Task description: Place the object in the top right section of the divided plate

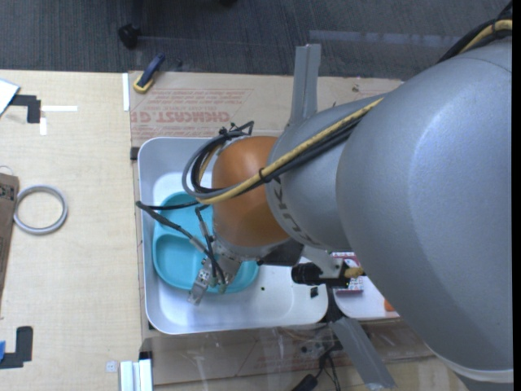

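We see one gripper (202, 283) low in the centre-left of the frame, over the one blue divided plate (175, 255) in one white bin (244, 320). We cannot tell the gripper's state, nor make out the task's object. One tape roll (39, 208) lies at far left.

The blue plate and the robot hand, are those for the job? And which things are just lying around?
For the job:
- blue divided plate
- gripper, low over the plate
- white bin holding the plate

Just lying about:
- tape roll on the bench
- blue-and-yellow tool by the cardboard
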Tool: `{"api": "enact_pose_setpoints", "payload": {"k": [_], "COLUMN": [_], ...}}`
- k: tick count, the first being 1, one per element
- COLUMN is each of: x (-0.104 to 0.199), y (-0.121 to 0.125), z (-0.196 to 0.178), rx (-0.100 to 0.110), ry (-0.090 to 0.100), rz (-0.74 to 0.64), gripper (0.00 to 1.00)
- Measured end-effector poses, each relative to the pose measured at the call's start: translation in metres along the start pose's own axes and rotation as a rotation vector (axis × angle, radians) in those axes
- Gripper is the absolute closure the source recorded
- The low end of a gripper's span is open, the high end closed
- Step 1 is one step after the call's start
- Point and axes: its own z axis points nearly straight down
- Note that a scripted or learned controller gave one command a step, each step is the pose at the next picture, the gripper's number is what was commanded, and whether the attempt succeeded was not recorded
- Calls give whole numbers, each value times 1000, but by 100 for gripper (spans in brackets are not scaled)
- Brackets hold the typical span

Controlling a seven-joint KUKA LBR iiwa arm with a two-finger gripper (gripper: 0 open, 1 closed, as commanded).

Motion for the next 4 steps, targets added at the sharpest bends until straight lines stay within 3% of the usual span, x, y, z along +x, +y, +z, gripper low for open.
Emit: {"api": "enact_pose_setpoints", "payload": {"k": [1,2,3,4], "x": [-64,-66,-57,-53], "y": [-42,-43,3,-32], "z": [-58,-67,-2,13], "rx": [-8,-9,-5,-9], "ry": [-2,-3,-13,-5], "rz": [-286,-281,-542,-763], "gripper": [0,100,100,100]}}
